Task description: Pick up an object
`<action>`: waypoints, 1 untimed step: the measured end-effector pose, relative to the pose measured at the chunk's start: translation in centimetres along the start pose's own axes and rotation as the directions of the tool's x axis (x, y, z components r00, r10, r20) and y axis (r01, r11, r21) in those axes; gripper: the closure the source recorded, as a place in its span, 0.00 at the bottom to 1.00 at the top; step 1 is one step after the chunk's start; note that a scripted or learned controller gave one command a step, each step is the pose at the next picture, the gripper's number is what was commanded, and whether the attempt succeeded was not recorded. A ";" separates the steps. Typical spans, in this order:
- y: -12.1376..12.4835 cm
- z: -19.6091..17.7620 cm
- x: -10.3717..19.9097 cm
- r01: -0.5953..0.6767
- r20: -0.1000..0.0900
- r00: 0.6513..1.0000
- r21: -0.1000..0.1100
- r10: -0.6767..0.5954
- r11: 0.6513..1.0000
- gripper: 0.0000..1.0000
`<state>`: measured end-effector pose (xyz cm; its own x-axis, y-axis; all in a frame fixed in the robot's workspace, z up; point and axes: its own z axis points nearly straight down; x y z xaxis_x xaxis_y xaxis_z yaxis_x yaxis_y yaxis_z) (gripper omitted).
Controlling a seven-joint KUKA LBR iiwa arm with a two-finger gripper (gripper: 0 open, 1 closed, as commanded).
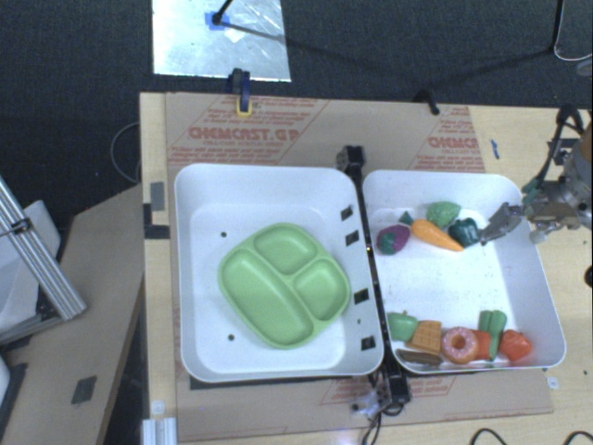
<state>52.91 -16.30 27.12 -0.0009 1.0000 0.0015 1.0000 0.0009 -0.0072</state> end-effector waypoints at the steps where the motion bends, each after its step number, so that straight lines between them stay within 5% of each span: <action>1: 0.2 -0.5 0.0 0.002 0.002 1.000 -0.009 -0.002 1.000 0.00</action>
<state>53.10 -16.28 27.58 -0.0032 1.0000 -0.0006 1.0000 0.0032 0.0019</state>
